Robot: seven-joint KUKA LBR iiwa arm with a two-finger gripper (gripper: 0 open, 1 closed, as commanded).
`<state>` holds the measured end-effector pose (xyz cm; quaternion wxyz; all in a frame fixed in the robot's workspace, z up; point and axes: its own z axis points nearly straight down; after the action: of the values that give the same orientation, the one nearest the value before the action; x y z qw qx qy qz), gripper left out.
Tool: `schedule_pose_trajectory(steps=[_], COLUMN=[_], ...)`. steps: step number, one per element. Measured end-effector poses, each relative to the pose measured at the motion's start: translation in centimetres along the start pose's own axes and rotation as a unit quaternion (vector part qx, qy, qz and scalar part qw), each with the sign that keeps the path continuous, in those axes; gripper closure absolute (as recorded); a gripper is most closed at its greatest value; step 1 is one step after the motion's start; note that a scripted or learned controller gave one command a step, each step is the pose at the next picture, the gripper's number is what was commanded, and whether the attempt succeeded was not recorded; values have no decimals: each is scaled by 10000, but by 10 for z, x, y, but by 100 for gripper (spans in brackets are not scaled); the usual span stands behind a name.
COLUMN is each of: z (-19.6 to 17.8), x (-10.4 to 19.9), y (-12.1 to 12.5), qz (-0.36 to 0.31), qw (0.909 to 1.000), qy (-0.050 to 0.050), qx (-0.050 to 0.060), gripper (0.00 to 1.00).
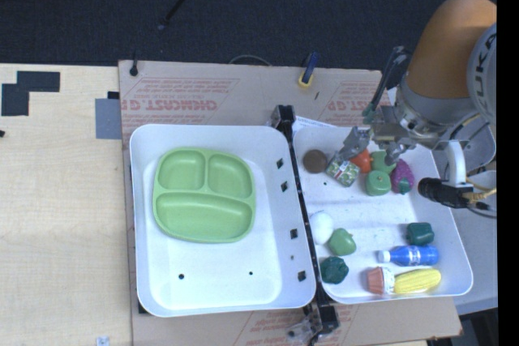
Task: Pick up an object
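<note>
My gripper hangs over the far part of the right bin, open, with its fingers spread. One finger stands above a small patterned can. Just below the gripper lies a cluster: a red-orange piece, a green cylinder and a purple piece. The red-orange piece lies under the gap between the fingers; I cannot tell whether they touch it. Nothing is lifted.
A brown disc lies left of the cluster. Nearer the front sit a white ball, a green pepper, two dark green pieces, a blue bottle, corn and an orange cup. The left bin holds a green divided plate.
</note>
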<state>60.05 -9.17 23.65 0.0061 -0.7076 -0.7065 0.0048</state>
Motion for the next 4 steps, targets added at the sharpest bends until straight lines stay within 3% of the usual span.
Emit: schedule_pose_trajectory(steps=[1,3,4], z=[-8,115,151], x=[0,-8,-5], y=[2,6,6], qz=[-9,-8,-5], qw=[10000,10000,10000], qy=[-8,-2,-3], qx=[-72,-36,-49], gripper=[0,0,0])
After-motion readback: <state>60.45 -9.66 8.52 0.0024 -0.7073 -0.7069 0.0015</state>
